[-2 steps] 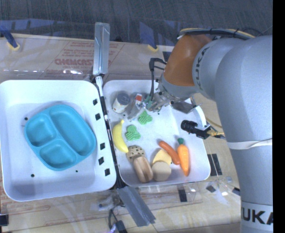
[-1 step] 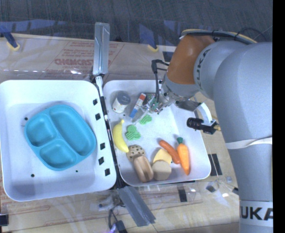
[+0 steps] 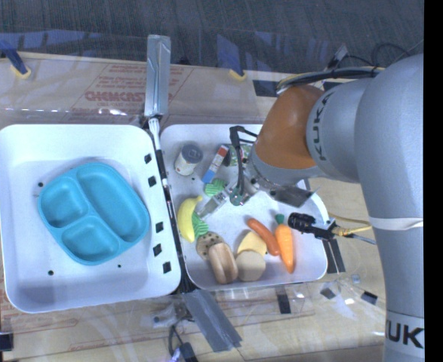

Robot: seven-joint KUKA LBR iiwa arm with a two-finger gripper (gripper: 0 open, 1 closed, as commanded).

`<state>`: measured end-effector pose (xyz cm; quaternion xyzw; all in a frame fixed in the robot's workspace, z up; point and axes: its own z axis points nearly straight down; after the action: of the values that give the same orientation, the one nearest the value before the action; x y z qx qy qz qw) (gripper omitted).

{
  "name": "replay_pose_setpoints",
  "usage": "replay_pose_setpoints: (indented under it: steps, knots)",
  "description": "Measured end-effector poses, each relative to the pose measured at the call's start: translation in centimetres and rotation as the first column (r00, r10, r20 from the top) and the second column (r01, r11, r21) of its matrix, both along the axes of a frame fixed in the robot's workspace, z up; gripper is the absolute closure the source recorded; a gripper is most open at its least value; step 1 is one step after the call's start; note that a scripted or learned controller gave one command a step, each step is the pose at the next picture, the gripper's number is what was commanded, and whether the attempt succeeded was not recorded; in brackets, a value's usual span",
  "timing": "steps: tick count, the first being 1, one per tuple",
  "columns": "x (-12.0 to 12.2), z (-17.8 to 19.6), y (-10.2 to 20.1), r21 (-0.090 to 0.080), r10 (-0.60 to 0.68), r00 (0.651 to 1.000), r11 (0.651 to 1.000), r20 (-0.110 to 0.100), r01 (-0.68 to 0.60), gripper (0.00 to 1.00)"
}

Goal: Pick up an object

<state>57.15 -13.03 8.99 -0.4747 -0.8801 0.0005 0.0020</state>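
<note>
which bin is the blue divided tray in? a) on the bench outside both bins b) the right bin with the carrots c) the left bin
c: the blue divided tray lies flat inside the left bin, while the carrots sit in the right bin under the arm.

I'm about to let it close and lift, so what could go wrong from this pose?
1. The gripper sits low among crowded items: the yellow piece, a green piece and a marker lie close, so it may nudge them or catch two.
2. The carrots and wooden pieces lie packed together nearby, so bumped items may pile up.
</note>
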Motion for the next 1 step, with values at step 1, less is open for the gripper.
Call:
replay_pose_setpoints:
  steps: [1]
  knots:
    - [4.56, 10.46, 7.88, 0.000, 0.052, 0.999, 0.999, 0.010, -0.052, 0.00]
